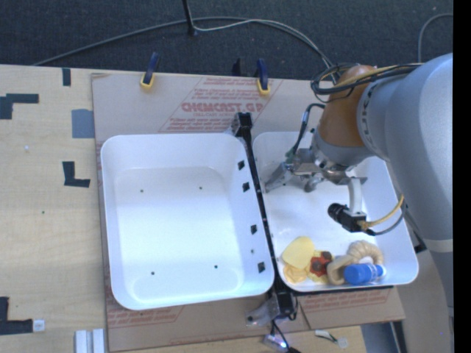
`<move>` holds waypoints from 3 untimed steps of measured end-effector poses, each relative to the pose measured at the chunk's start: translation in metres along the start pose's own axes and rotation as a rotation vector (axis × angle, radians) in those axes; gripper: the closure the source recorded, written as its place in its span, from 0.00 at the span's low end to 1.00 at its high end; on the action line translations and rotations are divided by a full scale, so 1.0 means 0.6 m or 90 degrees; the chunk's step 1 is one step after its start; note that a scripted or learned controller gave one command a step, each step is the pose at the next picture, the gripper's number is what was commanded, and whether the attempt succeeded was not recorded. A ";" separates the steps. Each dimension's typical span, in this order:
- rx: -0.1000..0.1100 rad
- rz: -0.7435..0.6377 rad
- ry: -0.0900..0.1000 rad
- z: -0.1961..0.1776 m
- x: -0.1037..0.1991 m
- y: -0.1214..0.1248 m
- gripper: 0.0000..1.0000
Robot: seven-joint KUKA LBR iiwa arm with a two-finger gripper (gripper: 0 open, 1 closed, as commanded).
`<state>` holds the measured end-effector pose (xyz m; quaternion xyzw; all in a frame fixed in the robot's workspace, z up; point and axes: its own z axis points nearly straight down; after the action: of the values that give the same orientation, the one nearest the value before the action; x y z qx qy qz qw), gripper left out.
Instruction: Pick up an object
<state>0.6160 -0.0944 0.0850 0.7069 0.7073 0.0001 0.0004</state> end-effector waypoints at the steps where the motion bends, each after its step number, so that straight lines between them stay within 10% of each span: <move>1: 0.000 0.000 0.000 -0.018 0.000 0.001 1.00; 3: -0.002 0.000 0.000 -0.168 -0.017 -0.003 1.00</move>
<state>0.6140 -0.1044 0.1860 0.7072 0.7071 0.0010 0.0013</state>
